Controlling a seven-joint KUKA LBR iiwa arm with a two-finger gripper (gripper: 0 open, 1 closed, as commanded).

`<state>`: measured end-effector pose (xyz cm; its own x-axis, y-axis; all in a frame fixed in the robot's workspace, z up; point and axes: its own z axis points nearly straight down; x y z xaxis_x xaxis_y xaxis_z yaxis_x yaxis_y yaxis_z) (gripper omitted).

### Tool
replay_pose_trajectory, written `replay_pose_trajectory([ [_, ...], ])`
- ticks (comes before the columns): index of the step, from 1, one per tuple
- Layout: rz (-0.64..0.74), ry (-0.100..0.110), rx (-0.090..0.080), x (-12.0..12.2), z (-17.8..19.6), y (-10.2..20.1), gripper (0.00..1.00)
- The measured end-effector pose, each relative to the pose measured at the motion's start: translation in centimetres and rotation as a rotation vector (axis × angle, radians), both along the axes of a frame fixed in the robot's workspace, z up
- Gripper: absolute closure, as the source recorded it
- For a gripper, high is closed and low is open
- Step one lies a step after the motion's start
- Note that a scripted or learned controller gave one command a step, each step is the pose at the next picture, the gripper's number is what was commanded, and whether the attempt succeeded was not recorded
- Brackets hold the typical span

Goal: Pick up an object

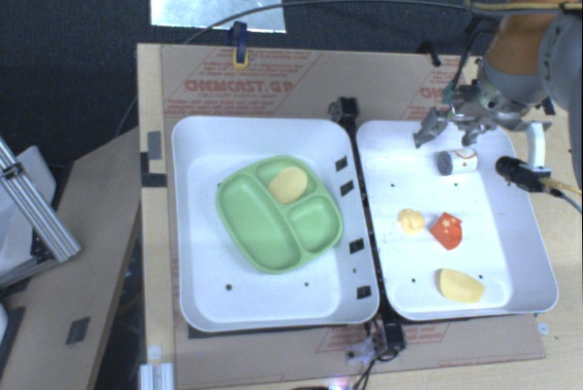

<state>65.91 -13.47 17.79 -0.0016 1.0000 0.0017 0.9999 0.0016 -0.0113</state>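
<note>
**Two bins, gripper above the right one with nothing in it**

Two white bins sit side by side on the bench. The left bin [196, 224] bears a green divided plate [273, 224] with a pale yellow piece [289, 184] in its upper compartment. The right bin [528, 261] contains a small grey-and-white cylinder [454, 162] near the top, a yellow lump [412, 220] just beside a red piece [446, 231], and a yellow wedge [460, 286] near the front. The gripper [448, 129] hangs above the cylinder, fingers spread, holding nothing.
</note>
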Motion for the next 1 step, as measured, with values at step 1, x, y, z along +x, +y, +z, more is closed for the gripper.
replay_pose_trajectory([
  [1, 0.002, -0.013, -0.002, 0.31, 0.83, 0.02, 0.0],
])
